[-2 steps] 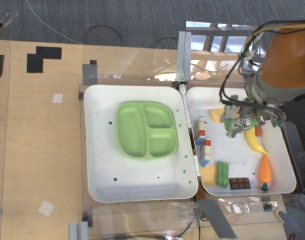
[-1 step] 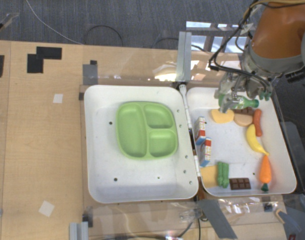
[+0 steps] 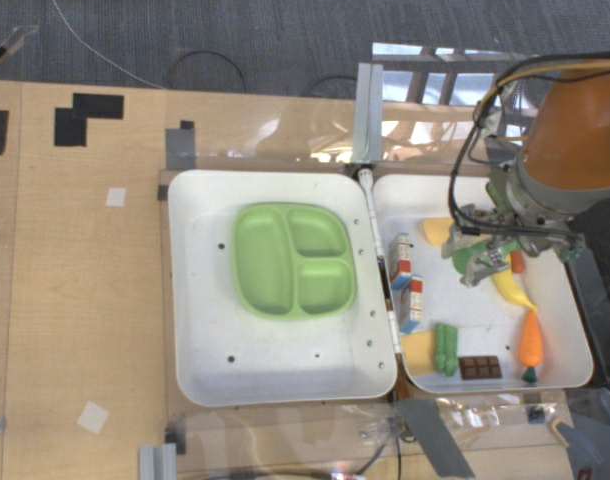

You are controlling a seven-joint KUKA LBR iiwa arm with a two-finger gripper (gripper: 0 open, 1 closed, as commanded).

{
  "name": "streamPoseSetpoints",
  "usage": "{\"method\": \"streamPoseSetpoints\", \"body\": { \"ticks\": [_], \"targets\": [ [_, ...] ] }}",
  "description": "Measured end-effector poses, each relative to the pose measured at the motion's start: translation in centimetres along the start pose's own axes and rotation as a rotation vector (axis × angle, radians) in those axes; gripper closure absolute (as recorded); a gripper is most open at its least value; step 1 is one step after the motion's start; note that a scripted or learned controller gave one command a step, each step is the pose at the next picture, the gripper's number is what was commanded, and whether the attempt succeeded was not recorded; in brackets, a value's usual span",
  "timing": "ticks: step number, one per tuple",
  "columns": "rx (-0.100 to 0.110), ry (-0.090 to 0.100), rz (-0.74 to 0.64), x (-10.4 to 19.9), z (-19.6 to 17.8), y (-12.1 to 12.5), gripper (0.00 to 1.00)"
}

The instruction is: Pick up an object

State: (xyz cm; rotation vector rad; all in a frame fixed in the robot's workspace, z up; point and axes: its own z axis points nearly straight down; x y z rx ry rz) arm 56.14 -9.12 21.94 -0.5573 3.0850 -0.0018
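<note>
- Your two-finger gripper (image 3: 492, 259) hangs low in the right white bin (image 3: 575, 368), over a green item (image 3: 468, 258) and beside a yellow banana (image 3: 512, 287); its grip I cannot tell.
- This looks like the grasping step; next, lift straight and check.

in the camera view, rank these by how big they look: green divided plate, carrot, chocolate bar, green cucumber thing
Largest to smallest as they look in the camera view:
1. green divided plate, by far
2. carrot
3. and 4. cucumber and chocolate bar look about alike, too close to rank
</note>
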Motion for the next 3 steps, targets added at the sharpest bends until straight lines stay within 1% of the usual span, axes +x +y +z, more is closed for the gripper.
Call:
{"method": "streamPoseSetpoints", "body": {
  "ticks": [1,2,3],
  "targets": [
    [0.001,0.0,-0.308,2.0,3.6,-7.0,1.0],
    [0.006,-0.011,-0.31,1.5,2.2,-6.8,1.0],
    [0.006,-0.01,-0.31,1.6,2.3,-6.8,0.0]
  ]
}}
